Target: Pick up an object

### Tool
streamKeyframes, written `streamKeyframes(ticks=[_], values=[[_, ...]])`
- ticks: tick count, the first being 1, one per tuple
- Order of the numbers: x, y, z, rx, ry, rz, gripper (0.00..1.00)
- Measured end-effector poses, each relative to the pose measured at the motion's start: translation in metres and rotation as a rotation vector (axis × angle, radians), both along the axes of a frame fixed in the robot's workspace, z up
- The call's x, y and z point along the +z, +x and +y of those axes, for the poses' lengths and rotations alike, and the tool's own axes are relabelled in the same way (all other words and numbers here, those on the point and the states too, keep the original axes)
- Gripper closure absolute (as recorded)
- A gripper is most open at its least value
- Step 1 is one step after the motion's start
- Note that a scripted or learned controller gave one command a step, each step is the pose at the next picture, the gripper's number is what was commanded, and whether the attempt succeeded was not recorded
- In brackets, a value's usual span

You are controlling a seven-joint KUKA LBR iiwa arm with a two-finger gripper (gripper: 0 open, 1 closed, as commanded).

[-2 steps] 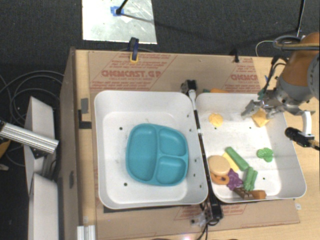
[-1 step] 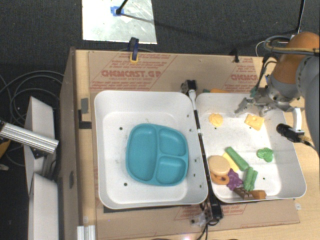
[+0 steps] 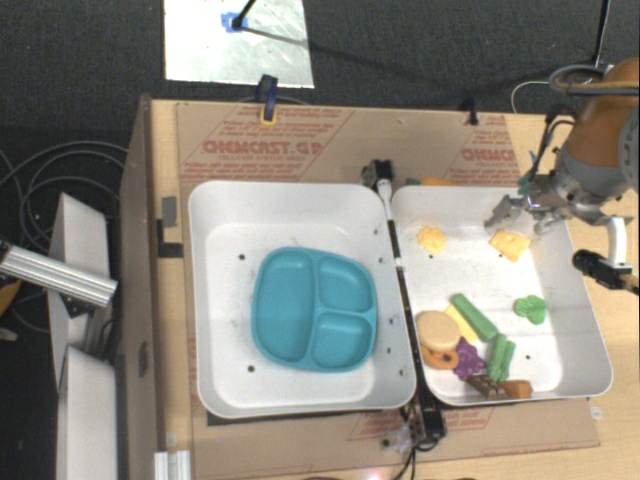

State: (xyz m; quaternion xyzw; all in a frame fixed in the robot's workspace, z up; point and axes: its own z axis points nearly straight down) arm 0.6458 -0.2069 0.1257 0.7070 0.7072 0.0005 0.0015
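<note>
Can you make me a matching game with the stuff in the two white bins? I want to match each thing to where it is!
Things:
1. Blue plate
2. Yellow cheese
3. Purple toy
4. Green leafy toy

Places:
A. Near the front of the right bin, beside the round tan toy
B. Near the right wall of the right bin
C. In the left bin
D. At the back of the right bin, just below the tool

Pairs: 1-C, 2-D, 3-A, 4-B
</note>
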Motion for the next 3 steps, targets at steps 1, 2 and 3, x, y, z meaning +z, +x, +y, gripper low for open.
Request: streamKeyframes(ticks=[1,2,3], values=[[-0.030,-0.024,0.001,0.001,0.000,0.003,0.00],[0.032,-0.064,0.001,0.000,0.001,0.000,0.00],[-0.010,-0.091,0.091,0.010,0.007,0.007,0.00]])
